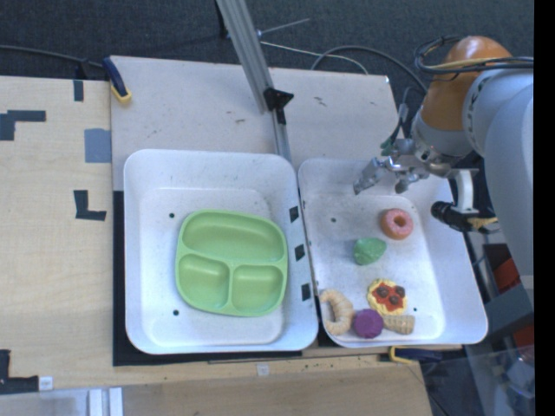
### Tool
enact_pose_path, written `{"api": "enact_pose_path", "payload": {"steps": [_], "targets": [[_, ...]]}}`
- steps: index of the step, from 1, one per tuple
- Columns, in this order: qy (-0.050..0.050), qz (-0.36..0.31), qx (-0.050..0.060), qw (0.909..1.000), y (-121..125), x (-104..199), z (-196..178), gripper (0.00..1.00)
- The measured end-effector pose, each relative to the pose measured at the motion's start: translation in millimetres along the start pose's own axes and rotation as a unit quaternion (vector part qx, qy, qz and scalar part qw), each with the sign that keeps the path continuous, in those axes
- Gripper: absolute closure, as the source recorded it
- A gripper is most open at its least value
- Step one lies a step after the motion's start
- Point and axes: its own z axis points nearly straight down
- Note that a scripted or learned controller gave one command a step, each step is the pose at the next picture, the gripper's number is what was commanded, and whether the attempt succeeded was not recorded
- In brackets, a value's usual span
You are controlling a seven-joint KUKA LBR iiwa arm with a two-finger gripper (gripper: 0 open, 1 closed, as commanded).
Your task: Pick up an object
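Observation:
In the right bin (451, 306) lie a pink donut (397, 224), a green lumpy piece (368, 250), a small pizza toy (388, 296), a purple ball (368, 323), a tan pretzel-like piece (336, 310) and a tan cracker (400, 323). My gripper (381, 178) hangs over the back of the right bin, above and a little left of the donut. Its fingers (364, 180) are spread apart with nothing between them.
The left bin (147, 232) holds a green divided plate (231, 263). A slanted metal pole (247, 46) rises behind the bins. A yellow-handled tool (117, 81) lies on the bench at the back left. The grey arm with its orange band (464, 76) fills the right side.

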Motion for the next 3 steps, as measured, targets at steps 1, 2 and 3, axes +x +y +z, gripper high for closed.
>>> {"api": "enact_pose_path", "payload": {"steps": [1, 2, 3], "targets": [[-0.001, -0.001, -0.003, 1.0000, 1, 0, -15, 1.00], [0.000, 0.001, -0.005, 1.0000, 6, 2, -58, 1.00], [0.000, 0.001, -0.005, 1.0000, 9, 2, -102, 1.00]]}}
